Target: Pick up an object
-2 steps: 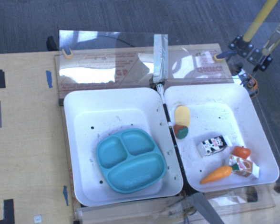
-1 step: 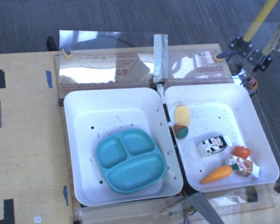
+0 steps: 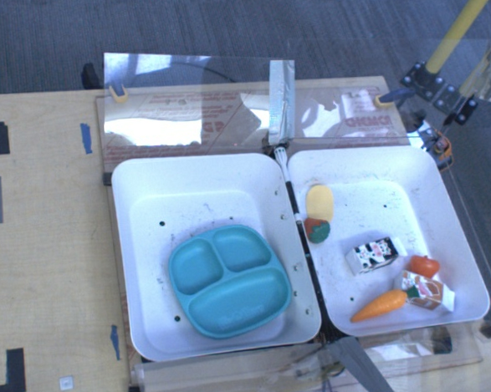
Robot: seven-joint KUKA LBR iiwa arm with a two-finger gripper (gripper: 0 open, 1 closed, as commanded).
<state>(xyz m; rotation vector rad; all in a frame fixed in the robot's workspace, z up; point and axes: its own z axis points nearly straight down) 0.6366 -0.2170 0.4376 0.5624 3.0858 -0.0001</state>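
**A:** Report bin contents, using the blue divided tray (image 3: 229, 280) as reference.

**B:** The tray lies flat in the left bin (image 3: 140, 240), toward its near edge. All loose items sit in the right bin (image 3: 454, 243), to the right of the tray. Nearest the tray, by the divider: a yellow oval piece (image 3: 319, 202) touching a small red-and-green piece (image 3: 317, 229). Farther right: a black-and-white carton (image 3: 373, 255) lying on its side. Beyond that: an orange carrot (image 3: 379, 306), its thick end against a red-capped bottle (image 3: 425, 284).

**A:** Gripper status?

**B:** Cannot tell. No item is seen held by the pincer.
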